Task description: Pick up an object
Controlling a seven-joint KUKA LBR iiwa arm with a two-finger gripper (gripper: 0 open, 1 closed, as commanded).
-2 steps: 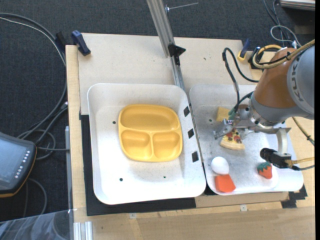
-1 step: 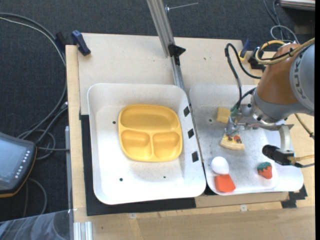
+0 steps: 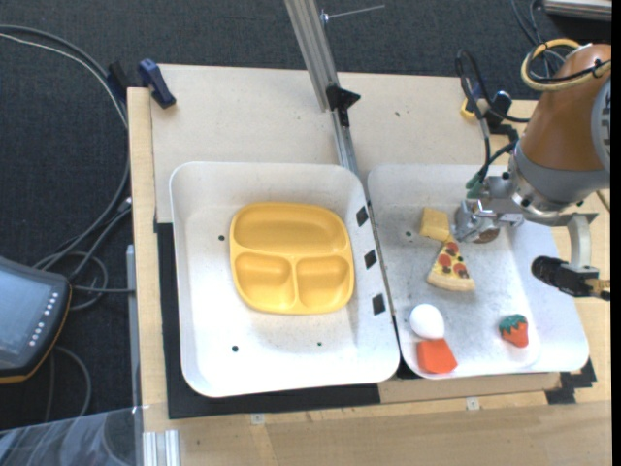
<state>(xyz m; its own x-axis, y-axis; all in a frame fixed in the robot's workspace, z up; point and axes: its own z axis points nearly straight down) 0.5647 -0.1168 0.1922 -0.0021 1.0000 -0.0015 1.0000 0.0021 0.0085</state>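
Hovering: gripper [image 3: 473, 223] low in right bin [image 3: 553, 289], beside cheese [image 3: 436, 225]; claw state cannot be told.
Handling: cheese likely light, stiff; grip opposite flat sides.

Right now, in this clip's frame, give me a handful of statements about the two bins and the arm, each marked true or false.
1. The yellow divided plate lies in the left bin. True.
2. The pizza slice lies in the left bin. False: it lies in the right bin, just below the gripper.
3. The strawberry is held by the gripper. False: it lies apart on the bin floor, near the lower right corner.
4. The white egg lies next to the orange piece. True.
5. The yellow cheese block sits left of the gripper. True.
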